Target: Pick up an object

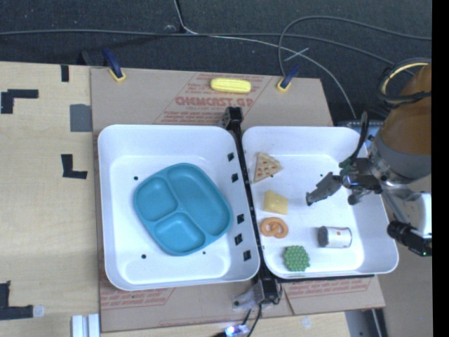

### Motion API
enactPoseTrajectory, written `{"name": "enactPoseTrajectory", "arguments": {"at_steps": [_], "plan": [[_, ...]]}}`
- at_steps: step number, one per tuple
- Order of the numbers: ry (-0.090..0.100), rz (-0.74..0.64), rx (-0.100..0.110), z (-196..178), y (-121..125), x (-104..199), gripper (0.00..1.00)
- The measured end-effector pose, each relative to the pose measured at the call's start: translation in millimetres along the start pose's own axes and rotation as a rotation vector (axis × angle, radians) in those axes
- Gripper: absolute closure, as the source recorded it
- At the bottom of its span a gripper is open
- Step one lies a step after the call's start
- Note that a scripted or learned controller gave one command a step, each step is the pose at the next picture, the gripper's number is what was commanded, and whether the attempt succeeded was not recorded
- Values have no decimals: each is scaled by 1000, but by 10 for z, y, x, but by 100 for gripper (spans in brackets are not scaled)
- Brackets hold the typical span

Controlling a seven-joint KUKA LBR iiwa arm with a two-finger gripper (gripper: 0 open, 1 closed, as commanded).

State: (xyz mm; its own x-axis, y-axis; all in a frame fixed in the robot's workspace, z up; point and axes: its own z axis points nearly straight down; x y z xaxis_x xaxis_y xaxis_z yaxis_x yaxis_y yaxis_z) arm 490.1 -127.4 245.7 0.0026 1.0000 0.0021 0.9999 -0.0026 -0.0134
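Gripper (335,189) sits over the right bin (365,140), near its right wall, about mid-height. 2 dark fingers show: 1 long finger (321,189) angles down-left toward the bin's middle, the other, shorter, is near the wrist. They look spread apart w/ bare white bin floor between; nothing is held. Whether the tips touch the floor can't be told.

Right bin contents, all apart from the gripper:
- waffle-like wedge (266,166), near the divider, toward the far left corner
- yellow cheese block (276,203), just below the wedge
- orange pretzel-like ring (273,227), under the cheese, near the left wall
- green bumpy broccoli-like piece (296,258), by the near edge
- small grey/white can (334,236), lying on its side, near the gripper, toward the near right corner

Left bin (116,188) holds a blue 3-compartment tray (182,208), centred. Yellow corn cob (230,86) lies on the cardboard sheet (147,100) beyond the bins' far edge.
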Motion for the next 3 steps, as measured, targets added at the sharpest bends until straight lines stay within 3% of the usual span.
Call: {"name": "enactPoseTrajectory", "arguments": {"at_steps": [1,3], "plan": [[-2,-4,-12,-59,23,4,0],[-1,-3,-8,1038,28,57,0]]}}
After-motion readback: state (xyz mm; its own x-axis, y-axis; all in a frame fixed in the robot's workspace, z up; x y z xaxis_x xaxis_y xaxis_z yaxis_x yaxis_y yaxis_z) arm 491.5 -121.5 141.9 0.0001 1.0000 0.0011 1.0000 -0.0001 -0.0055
